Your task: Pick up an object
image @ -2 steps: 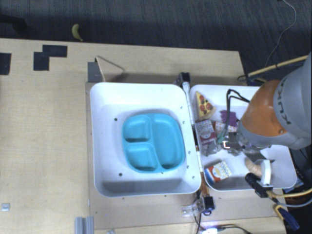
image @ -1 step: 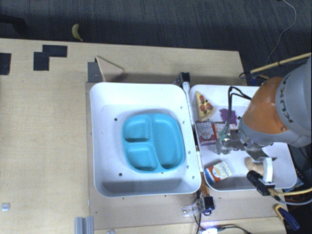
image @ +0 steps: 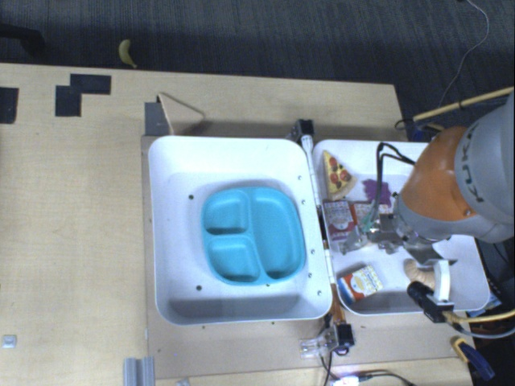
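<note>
The right bin [image: 346, 153] holds a toy pizza slice [image: 338, 175] at its far left and a purple item [image: 374, 190] beside it. A dark red and silver packet [image: 339, 218] lies against the left wall. Toward the near edge is a small orange and white carton [image: 362, 282]. A tan piece [image: 417, 270] lies near the bin's middle, partly under the arm. My gripper [image: 368, 230] hangs low over the bin just right of the packet, below the grey and orange wrist [image: 434, 187]. No object shows between its jaws.
The left bin [image: 165, 215] holds a blue three-compartment plate [image: 252, 233]. A narrow ridge [image: 315, 215] separates the two bins. The arm covers much of the right bin's right half. Cables lie at the bench's near right corner [image: 475, 352].
</note>
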You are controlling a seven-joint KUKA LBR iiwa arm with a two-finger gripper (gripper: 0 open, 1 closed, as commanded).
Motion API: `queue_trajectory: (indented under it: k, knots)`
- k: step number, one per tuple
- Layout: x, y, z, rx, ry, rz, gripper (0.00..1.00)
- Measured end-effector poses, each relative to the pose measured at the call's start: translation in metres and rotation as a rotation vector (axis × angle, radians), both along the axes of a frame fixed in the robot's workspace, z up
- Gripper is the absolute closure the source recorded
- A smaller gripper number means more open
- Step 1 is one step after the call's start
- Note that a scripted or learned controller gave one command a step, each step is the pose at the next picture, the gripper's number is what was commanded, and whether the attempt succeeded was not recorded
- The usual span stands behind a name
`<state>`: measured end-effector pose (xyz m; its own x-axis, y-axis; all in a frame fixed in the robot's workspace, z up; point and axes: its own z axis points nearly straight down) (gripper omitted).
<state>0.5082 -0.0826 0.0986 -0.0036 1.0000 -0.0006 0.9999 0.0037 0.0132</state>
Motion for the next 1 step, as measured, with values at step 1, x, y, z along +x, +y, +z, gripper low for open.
queue_trajectory:
  k: [1]
  knots:
    - [0.0011, 0.0007, 0.0105, 0.001, -0.002, 0.004, 1.0]
